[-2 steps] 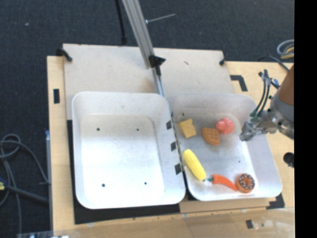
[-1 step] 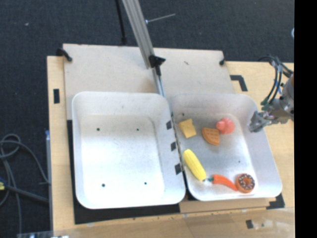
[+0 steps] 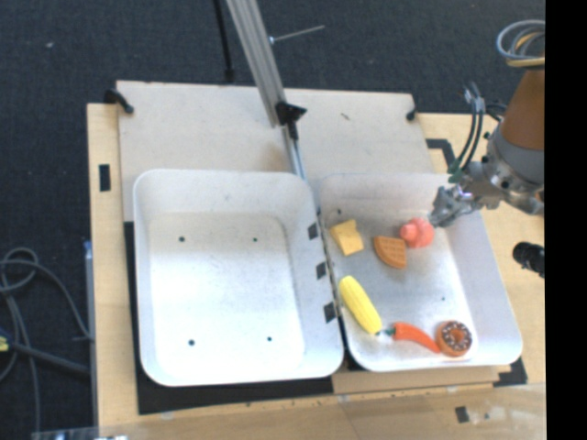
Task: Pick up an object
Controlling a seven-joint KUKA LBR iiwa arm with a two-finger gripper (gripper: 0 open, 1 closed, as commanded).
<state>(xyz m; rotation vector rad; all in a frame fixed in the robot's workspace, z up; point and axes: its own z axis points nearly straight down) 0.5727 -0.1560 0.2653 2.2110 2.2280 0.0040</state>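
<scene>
Two bins sit side by side on the bench (image 3: 105, 246), and the left bin (image 3: 229, 273) is beside the right bin (image 3: 486, 282). In the right bin, the cheese (image 3: 347, 237) lies near the left wall, the bread (image 3: 392, 252) is just right of the cheese, and the strawberry (image 3: 418, 233) is right of the bread, a bit farther back. The corn (image 3: 360, 304) lies in front of the cheese, the carrot (image 3: 411, 335) touches the corn's front end, and the donut (image 3: 454, 337) touches the carrot's right end.
</scene>
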